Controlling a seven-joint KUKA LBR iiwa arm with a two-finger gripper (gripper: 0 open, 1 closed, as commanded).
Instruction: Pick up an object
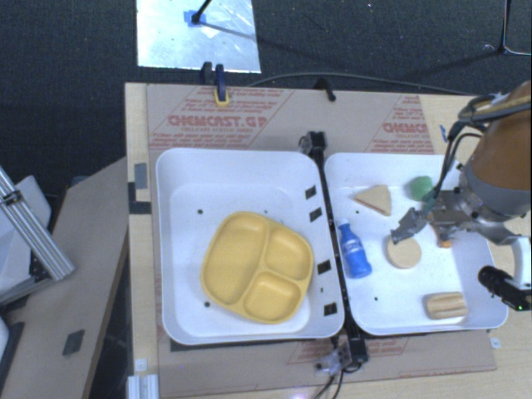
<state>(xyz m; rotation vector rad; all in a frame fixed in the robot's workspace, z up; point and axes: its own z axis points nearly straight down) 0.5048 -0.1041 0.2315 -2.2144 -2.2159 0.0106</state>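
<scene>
The worktop (141, 322) takes up most of the middle of the frame, with dark floor along the top and a shiny metal plate (198, 22) at upper left. Two shallow white bins sit side by side on it, touching along a black divider at centre. The left bin (179, 189) has bare white floor around its rim on all sides; the right bin (374, 310) has open floor along its lower left and upper middle, and its right edge is crowded by the arm (499, 156), which comes in from the right of the frame. The pincer (409, 227) hangs low over the right bin, just above and to the upper left of the round tan disc (404, 253), near it, though I can't make out contact. From where I stand I cannot tell whether it is released or clenched, and nothing shows gripped in it. In the left bin lies a yellow divided tray (258, 266), tilted a little, filling the lower middle of that bin. In the right bin, a small blue bottle (354, 251) lies close to the divider on the left side; a tan wedge (374, 199) lies toward the top; a green object (420, 187) sits beside the arm at upper right, partly hidden; a tan block (445, 305) lies near the lower right corner.
</scene>
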